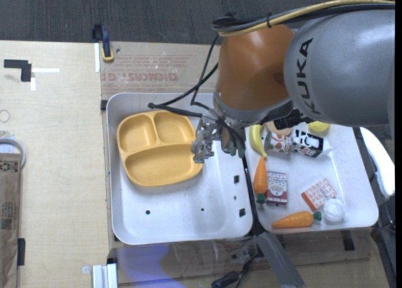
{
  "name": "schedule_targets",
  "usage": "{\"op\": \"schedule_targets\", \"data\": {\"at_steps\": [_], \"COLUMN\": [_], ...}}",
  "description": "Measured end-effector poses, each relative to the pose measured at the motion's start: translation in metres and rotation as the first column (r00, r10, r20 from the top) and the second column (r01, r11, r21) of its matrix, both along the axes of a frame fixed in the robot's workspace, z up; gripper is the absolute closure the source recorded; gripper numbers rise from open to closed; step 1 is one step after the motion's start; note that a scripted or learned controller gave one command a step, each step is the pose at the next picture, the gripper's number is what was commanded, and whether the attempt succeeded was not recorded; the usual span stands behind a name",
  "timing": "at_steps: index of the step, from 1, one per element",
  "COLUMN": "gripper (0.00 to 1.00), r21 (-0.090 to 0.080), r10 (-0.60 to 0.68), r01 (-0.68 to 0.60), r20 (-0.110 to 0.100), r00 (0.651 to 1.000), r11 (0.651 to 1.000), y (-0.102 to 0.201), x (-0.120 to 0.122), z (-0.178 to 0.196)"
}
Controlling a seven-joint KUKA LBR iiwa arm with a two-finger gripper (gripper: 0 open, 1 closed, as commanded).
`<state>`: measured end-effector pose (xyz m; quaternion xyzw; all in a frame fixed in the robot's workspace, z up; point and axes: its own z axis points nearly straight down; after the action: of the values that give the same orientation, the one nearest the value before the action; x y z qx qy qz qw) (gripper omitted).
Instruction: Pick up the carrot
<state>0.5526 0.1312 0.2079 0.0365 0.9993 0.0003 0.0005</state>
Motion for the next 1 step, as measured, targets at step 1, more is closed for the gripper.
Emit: {"op": "schedule_targets", "data": {"at_steps": [1], "gripper": [1.00], "r21": [0.000], "r10": [0.442], "r01": [-0.442], "r20": [0.002], "r00": [0.897], "r11": [0.897], "y": [-0.0130], "x": [0.0195], "z": [0.0090]}}
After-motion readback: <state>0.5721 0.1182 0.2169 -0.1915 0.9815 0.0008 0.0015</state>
